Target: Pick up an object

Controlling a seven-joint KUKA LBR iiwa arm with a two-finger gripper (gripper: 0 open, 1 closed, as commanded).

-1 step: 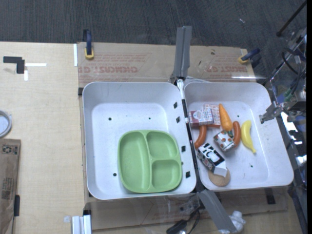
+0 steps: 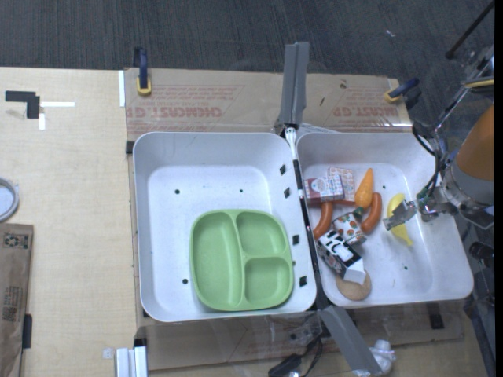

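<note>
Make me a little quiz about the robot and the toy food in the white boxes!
1. True or false: the green divided plate lies in the left bin.
2. Which toy is nearest the gripper? A) the carrot B) the yellow banana C) the cookie
3. Fill in: the toy food is piled in the ___ bin.

Key: 1 true. 2 B, the gripper is right at the banana, but a firm hold cannot be made out. 3 right.
</note>
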